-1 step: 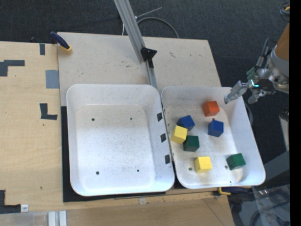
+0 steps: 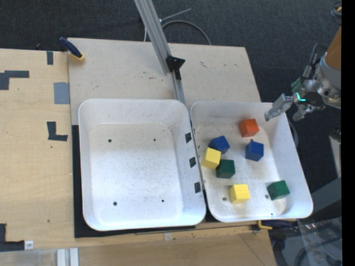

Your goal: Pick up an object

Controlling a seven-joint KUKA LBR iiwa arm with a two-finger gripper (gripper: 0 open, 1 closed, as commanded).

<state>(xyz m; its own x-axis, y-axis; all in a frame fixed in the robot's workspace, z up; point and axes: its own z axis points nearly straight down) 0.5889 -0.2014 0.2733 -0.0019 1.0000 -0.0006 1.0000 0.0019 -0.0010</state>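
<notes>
The right bin point(image 2: 288, 148) holds several small blocks: an orange one point(image 2: 249, 128), two blue ones point(image 2: 219, 143) point(image 2: 254, 151), two yellow ones point(image 2: 211, 158) point(image 2: 239, 193) and two green ones point(image 2: 225, 169) point(image 2: 278, 190). My gripper point(image 2: 287, 108) hangs at the bin's upper right corner, above its rim and to the right of the orange block. Its two fingers stand apart with nothing between them.
The left bin point(image 2: 89, 148) sits beside the right one. A slanted metal rail point(image 2: 155, 29) runs down from the top to the gap between the bins. A blue and yellow clamp point(image 2: 72, 49) lies at the board's upper left.
</notes>
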